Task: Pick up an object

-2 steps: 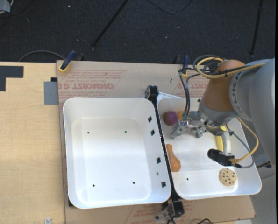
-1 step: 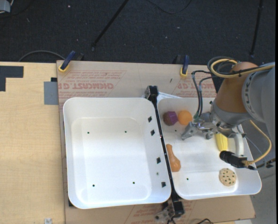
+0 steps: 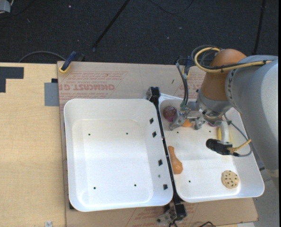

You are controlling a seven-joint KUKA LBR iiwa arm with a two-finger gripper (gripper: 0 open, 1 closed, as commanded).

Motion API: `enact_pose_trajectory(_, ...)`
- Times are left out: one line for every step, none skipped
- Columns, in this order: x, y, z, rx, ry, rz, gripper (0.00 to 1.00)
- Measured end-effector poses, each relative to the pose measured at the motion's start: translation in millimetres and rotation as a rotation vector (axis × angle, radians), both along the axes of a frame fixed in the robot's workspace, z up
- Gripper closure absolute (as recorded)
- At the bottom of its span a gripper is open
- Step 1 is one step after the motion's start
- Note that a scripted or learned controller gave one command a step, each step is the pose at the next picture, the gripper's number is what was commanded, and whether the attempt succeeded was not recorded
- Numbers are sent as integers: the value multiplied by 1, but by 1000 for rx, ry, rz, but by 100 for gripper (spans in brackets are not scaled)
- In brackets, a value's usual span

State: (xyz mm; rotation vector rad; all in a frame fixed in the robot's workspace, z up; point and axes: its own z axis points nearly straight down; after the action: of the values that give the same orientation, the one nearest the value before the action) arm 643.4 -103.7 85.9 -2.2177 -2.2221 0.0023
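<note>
The gripper (image 3: 188,121) is low in the far-left part of the right bin (image 3: 204,176), with the arm coming in from the right. Whether it is open or closed I cannot tell; its tip is a tangle of metal, and nothing can be said to be held. Closest to it is a small orange piece (image 3: 197,124), right at the tip and partly covered by it. A dark reddish ball (image 3: 169,111) lies just to its left, near the bin's far-left corner, with walls close on two sides. That leaves little room to close around it from the left or the far side. An orange carrot (image 3: 175,161) lies nearer, along the left wall. Its long axis runs far to near and it almost touches the wall, so a grasp across it would likely be cramped on the wall side. A cookie (image 3: 230,179) lies flat in the near-right part, well apart from everything, with open floor all round. The left bin (image 3: 112,164) is beyond the wall. The orange piece or the ball looks the shortest move, and the cookie the freest.
</note>
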Motion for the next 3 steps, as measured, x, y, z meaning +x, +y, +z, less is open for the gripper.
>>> enact_pose_trajectory(-23, 13, 2, 0, -2, -2, 0)
enact_pose_trajectory(-20, -20, 2, -1, -2, -4, 0)
enact_pose_trajectory(-3, -22, 2, -1, -3, -1, 0)
